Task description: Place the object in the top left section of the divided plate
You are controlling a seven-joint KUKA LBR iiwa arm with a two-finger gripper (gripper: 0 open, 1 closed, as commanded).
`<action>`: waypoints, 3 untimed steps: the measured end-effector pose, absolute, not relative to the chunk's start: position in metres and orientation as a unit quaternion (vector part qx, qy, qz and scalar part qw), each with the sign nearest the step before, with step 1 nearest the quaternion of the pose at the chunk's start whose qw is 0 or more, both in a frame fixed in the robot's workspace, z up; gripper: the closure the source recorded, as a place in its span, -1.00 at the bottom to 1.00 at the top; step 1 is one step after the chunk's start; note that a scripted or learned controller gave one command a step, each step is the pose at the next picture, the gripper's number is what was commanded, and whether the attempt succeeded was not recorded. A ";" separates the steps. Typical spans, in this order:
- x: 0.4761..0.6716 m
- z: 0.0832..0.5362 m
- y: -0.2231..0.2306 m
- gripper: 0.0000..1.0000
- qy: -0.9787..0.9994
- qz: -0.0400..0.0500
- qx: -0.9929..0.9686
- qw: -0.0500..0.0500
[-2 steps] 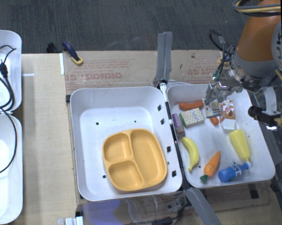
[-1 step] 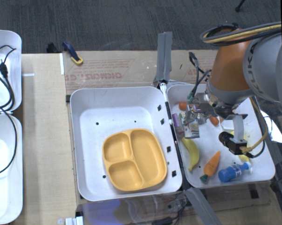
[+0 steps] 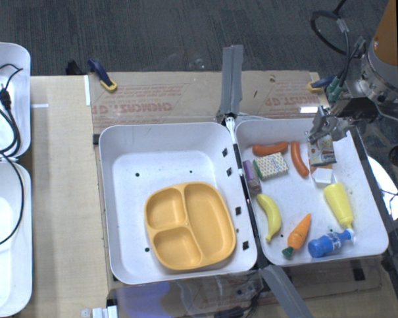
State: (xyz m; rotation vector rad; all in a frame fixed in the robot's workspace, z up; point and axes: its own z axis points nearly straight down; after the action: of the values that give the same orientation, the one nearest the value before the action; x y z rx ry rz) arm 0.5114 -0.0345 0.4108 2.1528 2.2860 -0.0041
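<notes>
The hand (image 3: pixel 324 131) hangs over the right bin's (image 3: pixel 380 236) far corner, right above a small carton (image 3: pixel 322 153); I cannot tell what state it is in. If the carton is the pick, it lies on the bin floor, long axis running roughly toward the camera, beside a sausage (image 3: pixel 299 159). The plate (image 3: pixel 189 225) waits in the left bin (image 3: pixel 121 191), its top left section bare.

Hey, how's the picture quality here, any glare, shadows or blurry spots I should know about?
Camera view: even, soft overhead light, with the yellow divided plate and the banana sharp; faint shadows under the toys in the right bin; a bright glare patch just beyond that bin's right rim; the gripper looks slightly soft and cluttered, so its small details are hard to read.
</notes>
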 end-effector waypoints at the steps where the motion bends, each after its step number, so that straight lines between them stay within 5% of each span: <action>1: 0.502 0.357 0.039 1.00 0.820 -0.002 0.573 -0.001; 2: 0.482 0.251 0.009 1.00 0.811 -0.002 0.585 -0.001; 3: 0.540 0.237 -0.010 1.00 0.777 -0.001 0.630 -0.001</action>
State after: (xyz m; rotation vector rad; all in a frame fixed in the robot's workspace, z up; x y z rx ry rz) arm 0.5400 -0.0099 0.2370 1.9784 2.4417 -0.0047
